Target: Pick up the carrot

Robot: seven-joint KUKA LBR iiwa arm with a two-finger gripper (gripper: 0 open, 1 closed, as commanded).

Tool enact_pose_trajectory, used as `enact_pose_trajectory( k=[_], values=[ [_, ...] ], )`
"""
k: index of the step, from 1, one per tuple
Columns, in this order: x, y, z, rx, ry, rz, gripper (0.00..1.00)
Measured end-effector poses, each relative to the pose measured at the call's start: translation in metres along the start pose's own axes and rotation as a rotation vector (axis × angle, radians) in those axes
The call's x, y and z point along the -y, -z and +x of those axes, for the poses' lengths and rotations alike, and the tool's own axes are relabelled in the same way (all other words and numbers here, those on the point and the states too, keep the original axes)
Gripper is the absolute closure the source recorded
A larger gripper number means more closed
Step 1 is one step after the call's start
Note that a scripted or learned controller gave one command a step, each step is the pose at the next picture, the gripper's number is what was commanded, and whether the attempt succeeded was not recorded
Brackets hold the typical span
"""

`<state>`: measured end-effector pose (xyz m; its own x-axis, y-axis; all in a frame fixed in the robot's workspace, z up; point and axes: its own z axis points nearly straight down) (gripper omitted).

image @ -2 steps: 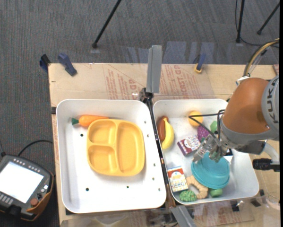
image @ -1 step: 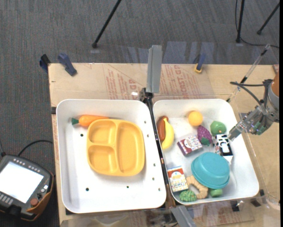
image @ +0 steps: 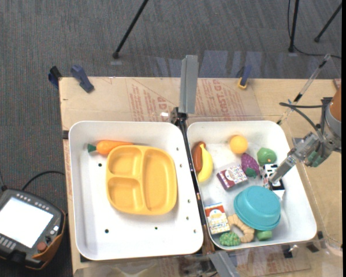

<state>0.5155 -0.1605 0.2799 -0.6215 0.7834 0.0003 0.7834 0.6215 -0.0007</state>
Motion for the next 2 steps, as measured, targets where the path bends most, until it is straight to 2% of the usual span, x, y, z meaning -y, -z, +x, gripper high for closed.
enact_pose_trajectory(
  k=[1, 2],
  values=[
    [-0.013, 0.024, 0.058, 0.0, 0.028, -0.001, 0.0],
    [-0.064, 0.072, 0.027, 0.002, 0.017, -0.002, 0.0]
  ],
)
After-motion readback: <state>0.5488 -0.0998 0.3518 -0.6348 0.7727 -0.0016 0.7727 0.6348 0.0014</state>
